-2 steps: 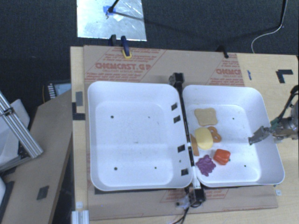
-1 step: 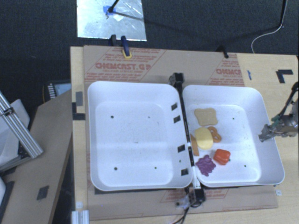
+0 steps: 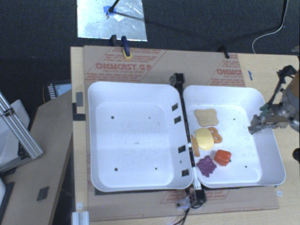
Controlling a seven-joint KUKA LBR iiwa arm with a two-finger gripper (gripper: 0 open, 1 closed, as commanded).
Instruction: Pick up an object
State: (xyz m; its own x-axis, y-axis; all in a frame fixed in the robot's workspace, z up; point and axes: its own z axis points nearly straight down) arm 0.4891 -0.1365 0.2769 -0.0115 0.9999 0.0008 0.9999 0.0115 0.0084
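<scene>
Gripper (image 3: 255, 124) sits over the right rim of the right bin (image 3: 269, 158), arm coming in from the right edge; can't tell if the jaws are open or shut, too small and blurred, and nothing visible between them. All objs lie in the right bin, clustered toward its left wall, well apart from the gripper. Tan bread slice (image 3: 206, 116) is furthest back, roughly square, no clear long axis. Just below it the yellow round piece (image 3: 204, 138), w/ an orange pretzel-like ring (image 3: 216, 135) touching its right side. A thin orange strip (image 3: 194, 147) lies along the yellow piece's left, long axis running approx front-to-back, parallel to the bin divider. Red pepper (image 3: 223, 157) sits to the front right of the yellow piece, long axis approx left-right. Purple grape bunch (image 3: 206, 166) is nearest the front, tapering toward the front. Left bin (image 3: 98, 125) is beside it, sharing the black-clipped divider.
</scene>
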